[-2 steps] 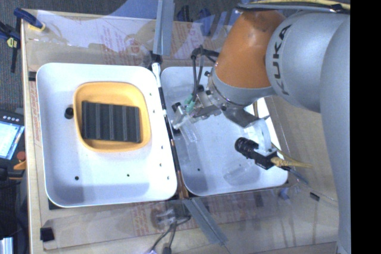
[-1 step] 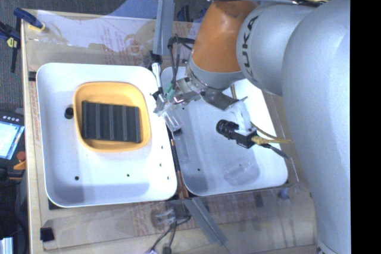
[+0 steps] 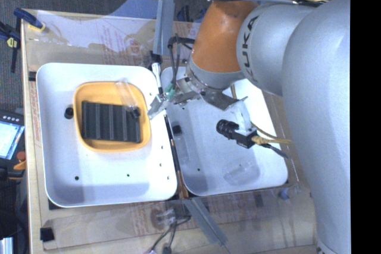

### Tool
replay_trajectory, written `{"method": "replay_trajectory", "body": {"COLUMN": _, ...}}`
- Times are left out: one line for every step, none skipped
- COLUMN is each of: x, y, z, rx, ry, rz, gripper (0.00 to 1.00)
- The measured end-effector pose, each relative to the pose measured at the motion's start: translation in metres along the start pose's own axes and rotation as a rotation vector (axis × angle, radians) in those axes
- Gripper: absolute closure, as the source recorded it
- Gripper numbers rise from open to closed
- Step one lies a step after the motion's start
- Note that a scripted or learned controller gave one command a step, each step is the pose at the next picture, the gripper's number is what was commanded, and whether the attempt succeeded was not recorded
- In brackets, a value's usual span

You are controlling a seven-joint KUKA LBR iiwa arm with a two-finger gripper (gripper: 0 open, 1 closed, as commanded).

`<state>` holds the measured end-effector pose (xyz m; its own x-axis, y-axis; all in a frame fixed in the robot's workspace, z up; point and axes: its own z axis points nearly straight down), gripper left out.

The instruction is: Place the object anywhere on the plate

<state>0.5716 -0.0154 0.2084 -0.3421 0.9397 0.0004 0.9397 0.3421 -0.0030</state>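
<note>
Grey arm (image 3: 297,68), orange-banded, looms over two glossy white bins (image 3: 101,187). One rounded yellow plate (image 3: 83,95) sits in the left one, bearing one dark ribbed rectangular block (image 3: 113,122), flat and centred. Gripper (image 3: 155,107) hangs just beside the plate's right rim; whether wide or narrow, I cannot tell.

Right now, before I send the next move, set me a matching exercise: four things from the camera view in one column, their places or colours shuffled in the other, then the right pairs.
Things
1. ribbed block
2. small black piece
3. claw
4. plate

Places or colours
A. yellow, in the view's left bin
B. over that bin's view-right edge
C. dark grey, lying on the plate
D. on that bin's floor, beside the plate's view-left rim

Pairs: 1-C, 2-D, 3-B, 4-A
</note>
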Motion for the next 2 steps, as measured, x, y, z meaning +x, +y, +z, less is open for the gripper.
{"method": "replay_trajectory", "body": {"x": -0.061, "y": 0.01, "z": 0.011, "rx": -0.002, "ry": -0.001, "rz": -0.137, "gripper": 0.0}}
{"method": "replay_trajectory", "body": {"x": -0.009, "y": 0.044, "z": 0.016, "rx": -0.003, "ry": -0.001, "rz": -0.098, "gripper": 0.0}}
